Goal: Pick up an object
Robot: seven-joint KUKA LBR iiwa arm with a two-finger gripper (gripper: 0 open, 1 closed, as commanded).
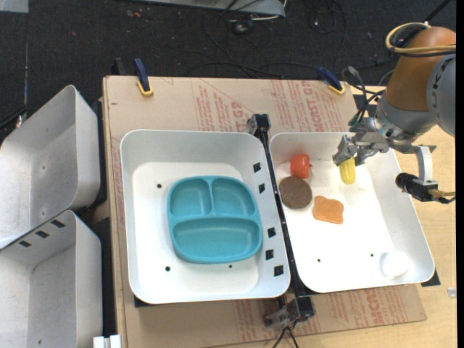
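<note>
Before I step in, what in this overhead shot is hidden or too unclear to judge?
- Tool: fingertips blur into the yellow object; grip unclear.
- Yellow object: top covered by the tool; identity unclear.
- Pale round item: blends into the right bin.
- Arm: cut off at the right edge.

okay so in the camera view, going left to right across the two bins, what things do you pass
Blue divided plate in the left bin → brown disc → orange piece → yellow item by the gripper → white cup. The red item is left out, since it overlaps the disc's position.
</note>
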